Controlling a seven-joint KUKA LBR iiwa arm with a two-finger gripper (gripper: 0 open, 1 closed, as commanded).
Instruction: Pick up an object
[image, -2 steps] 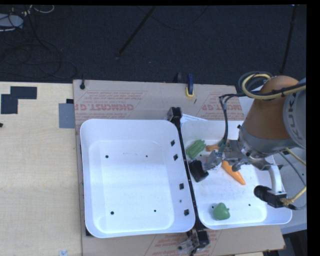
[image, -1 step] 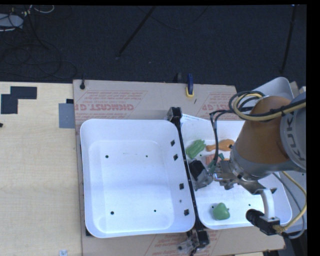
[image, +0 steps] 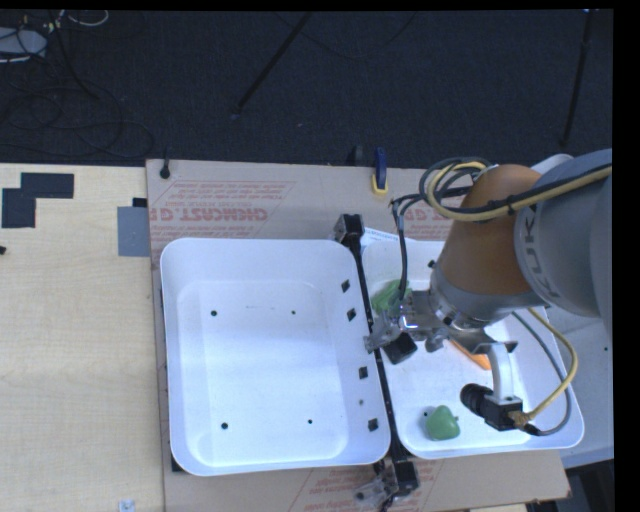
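Note:
The arm (image: 510, 250) reaches in from the right over the right bin (image: 560, 430). Its gripper (image: 400, 335) hangs low near that bin's left wall, beside the black divider between the bins. A light green object (image: 386, 296) lies right behind the gripper, partly hidden by it. A rounder green object (image: 440, 423) sits near the bin's front, apart from the gripper. An orange object (image: 470, 352) peeks out from under the wrist. I see nothing clearly between the fingers.
The left bin (image: 190, 300) stands beside the right one, sharing the black divider (image: 365, 340). Cables loop over the arm's wrist (image: 450, 185). A black sensor block (image: 490, 405) on a cable hangs over the right bin's front.

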